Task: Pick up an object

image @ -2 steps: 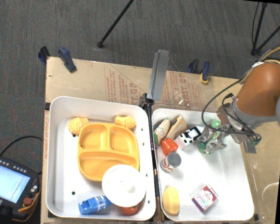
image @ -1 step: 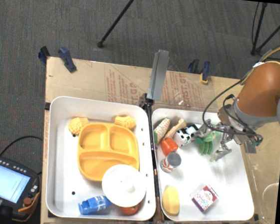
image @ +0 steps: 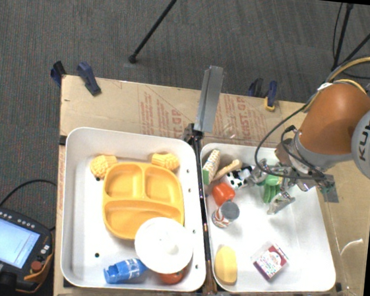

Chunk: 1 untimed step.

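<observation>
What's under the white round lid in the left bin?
The white round lid lies over a corner of the yellow divided tray. A red-orange object peeks out at its lower edge; most of that object is covered, so I cannot identify it.

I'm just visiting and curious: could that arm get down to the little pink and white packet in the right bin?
Probably yes. The packet lies flat on bare bin floor with nothing on it, and the gripper hangs over the same bin.

A red thing (image: 171, 277) lies mostly hidden under the white lid (image: 163, 244); beside it, the blue pack's (image: 124, 271) label is unreadable.
</observation>
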{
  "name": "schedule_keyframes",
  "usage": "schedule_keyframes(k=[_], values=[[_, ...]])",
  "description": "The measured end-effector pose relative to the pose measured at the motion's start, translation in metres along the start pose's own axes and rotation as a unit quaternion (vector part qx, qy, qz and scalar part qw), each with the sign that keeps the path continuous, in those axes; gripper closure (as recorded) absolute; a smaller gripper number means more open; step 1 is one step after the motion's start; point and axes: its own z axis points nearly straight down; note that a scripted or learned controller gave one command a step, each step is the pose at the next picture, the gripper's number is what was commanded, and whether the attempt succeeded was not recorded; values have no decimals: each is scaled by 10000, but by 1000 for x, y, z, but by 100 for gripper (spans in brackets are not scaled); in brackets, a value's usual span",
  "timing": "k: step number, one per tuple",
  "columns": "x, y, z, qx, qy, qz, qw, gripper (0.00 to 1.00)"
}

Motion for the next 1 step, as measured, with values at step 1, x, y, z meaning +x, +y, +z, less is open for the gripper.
schedule_keyframes(k=[1], values=[[1,-4,1,-76,-11,124,9999,0]])
